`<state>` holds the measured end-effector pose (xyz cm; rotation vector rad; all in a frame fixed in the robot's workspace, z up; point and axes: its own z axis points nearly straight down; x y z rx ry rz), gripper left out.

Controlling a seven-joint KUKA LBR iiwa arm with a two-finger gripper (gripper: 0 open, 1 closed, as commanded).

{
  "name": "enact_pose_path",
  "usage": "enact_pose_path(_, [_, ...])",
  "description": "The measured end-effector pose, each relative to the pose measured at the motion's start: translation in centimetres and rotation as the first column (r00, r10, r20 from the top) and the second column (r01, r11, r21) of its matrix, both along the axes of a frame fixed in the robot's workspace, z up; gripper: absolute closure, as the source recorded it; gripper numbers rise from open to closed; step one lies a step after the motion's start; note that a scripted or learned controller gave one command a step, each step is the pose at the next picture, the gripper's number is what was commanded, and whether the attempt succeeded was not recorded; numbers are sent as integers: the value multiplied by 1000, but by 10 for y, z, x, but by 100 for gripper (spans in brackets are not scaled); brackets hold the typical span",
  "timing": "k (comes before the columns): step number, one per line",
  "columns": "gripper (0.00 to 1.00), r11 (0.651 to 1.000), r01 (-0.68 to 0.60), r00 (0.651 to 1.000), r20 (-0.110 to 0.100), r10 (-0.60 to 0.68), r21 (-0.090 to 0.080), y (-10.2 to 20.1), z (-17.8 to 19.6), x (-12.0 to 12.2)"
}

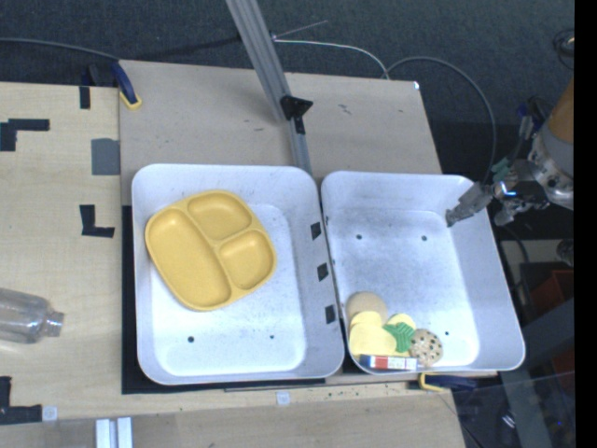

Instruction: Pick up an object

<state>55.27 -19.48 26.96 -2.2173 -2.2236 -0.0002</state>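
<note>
Yellow toys [387,336] lie well apart from the hand [485,203].

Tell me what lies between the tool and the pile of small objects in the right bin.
Bare bin floor. In the camera view, the tool hangs over the right bin's far right rim; the pile sits at the near edge.

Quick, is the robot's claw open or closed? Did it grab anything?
End effector: fingers spread open, holding nothing, above the right bin's far right edge. The small toys lie in the bin's near corner.
</note>
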Motion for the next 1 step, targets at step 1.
enact_pose_path(1, [100,1000,-3,1000,0,3,1,1,10,0])
